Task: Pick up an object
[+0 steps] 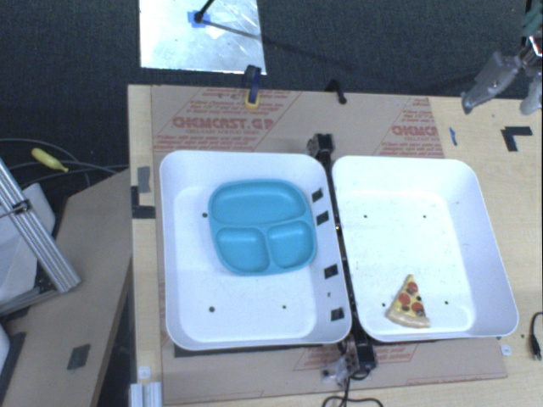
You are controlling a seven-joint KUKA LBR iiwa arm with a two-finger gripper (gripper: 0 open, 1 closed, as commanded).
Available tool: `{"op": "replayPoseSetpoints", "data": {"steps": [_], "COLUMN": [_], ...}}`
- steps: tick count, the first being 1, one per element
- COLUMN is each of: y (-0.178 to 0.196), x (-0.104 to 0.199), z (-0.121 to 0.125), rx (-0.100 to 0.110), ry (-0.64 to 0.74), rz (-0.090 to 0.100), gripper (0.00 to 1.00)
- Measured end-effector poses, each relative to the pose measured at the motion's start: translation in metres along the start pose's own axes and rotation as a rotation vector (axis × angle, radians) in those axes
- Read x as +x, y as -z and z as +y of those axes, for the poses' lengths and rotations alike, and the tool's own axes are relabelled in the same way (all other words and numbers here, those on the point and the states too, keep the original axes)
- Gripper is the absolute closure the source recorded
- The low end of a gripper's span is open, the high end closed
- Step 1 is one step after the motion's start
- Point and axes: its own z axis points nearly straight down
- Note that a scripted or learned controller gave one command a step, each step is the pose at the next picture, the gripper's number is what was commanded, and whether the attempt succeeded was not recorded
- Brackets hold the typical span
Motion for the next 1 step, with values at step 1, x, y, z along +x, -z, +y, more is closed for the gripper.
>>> {"op": "replayPoseSetpoints", "data": {"steps": [1], "y": [-0.0064], "x": [0.1104], "z": [-0.017], "rx": [0.01], "ry": [0.008], "rz": [0.003], "gripper": [0.0]}}
